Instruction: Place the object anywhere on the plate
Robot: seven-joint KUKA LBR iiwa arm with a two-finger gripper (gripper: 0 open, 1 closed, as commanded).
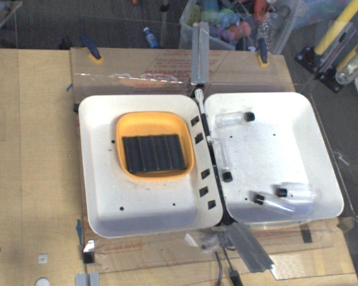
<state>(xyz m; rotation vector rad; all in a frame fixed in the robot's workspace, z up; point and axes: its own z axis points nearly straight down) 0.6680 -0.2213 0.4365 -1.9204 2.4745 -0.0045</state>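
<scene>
Currently a dark ribbed block [153, 154] lies flat on the orange plate [126, 126]; it looks stiff and light, best pinched across its short sides.

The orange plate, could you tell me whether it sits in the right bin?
No, the orange plate lies in the left bin, with a dark ribbed object on it.
</scene>
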